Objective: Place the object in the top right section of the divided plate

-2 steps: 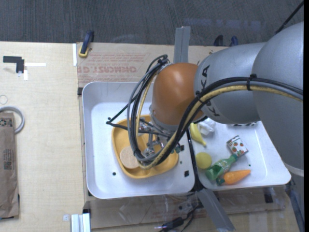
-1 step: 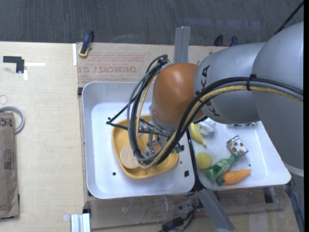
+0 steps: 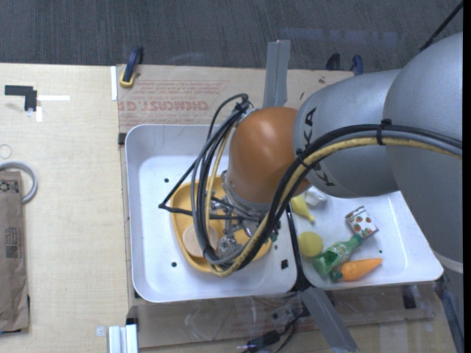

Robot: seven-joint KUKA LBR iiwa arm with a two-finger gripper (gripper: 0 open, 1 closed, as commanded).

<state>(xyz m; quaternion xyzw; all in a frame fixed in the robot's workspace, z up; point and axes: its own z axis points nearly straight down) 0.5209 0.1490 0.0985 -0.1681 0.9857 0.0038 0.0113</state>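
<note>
Grey arm [image 3: 397, 138] descends over the left bin [image 3: 147, 219], its gripper [image 3: 234, 235], finger state indeterminate, hanging above the yellow divided plate [image 3: 193, 230], whose tan round object [image 3: 193, 239] sits at the gripper's 9 o'clock.

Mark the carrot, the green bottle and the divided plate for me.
carrot [image 3: 361, 268], camera view, middle of its orange body.
green bottle [image 3: 337, 256], camera view, on its green body.
divided plate [image 3: 182, 225], camera view, left yellow rim, clear of the arm.
</note>
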